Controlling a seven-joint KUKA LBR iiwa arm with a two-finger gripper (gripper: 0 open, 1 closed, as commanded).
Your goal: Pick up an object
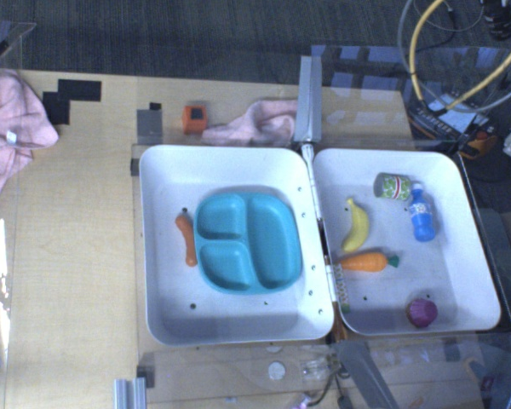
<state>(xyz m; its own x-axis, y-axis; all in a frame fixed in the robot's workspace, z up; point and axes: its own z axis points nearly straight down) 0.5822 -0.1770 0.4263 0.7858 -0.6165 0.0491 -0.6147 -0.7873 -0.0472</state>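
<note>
The right bin [468, 228] holds a yellow banana [356, 225], an orange carrot [366, 262], a blue bottle [422, 216], a green and white can [393, 187] lying on its side, and a purple round fruit [422, 312]. In the left bin [162, 254] lies a blue divided plate [247, 240], with a thin orange sausage-like piece [187, 238] beside its left edge.
A pink cloth [251, 126] and a small orange block [194, 118] lie behind the left bin. Another pink cloth [13, 130] hangs at the far left. Yellow and black cables [447, 41] loop at the top right. A metal divider [307, 100] stands behind the bins.
</note>
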